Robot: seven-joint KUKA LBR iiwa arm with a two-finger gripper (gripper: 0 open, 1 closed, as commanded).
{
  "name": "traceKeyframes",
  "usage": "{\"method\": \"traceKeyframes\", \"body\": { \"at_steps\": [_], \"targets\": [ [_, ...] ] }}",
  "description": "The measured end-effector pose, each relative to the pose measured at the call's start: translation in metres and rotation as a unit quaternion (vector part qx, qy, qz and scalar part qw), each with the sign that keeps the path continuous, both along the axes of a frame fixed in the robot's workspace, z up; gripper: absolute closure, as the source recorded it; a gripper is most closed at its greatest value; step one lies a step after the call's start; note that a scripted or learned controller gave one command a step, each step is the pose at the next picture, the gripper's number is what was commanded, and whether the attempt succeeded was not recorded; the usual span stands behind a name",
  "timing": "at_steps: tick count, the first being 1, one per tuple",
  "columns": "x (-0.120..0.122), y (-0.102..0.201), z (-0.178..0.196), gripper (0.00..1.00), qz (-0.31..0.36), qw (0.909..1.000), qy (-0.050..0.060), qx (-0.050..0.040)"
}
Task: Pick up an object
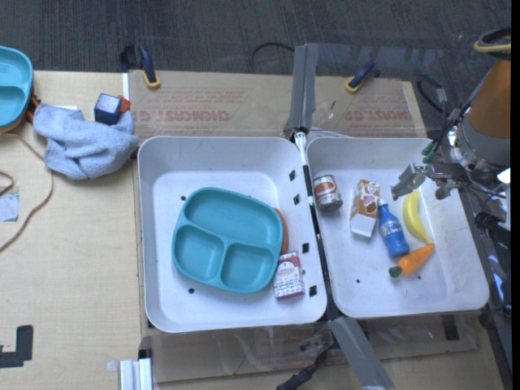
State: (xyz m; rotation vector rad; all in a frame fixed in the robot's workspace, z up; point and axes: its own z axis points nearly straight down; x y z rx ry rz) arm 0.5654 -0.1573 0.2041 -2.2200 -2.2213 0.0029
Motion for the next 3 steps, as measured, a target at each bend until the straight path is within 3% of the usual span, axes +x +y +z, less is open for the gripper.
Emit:
{"method": "traceKeyframes", "body": {
  "at_steps": [1, 2, 3],
  "targets": [
    [0.004, -0.026, -0.112, 0.0, -0.046, 0.9989, -0.001, -0.0003],
    [0.003, -0.028, -0.103, 1.0, -0.049, 0.9988, -0.001, -0.0002],
    [0.008, -0.017, -0.026, 1.0, -0.056, 0.9984, 0.0, -0.0005]
  ]
}}
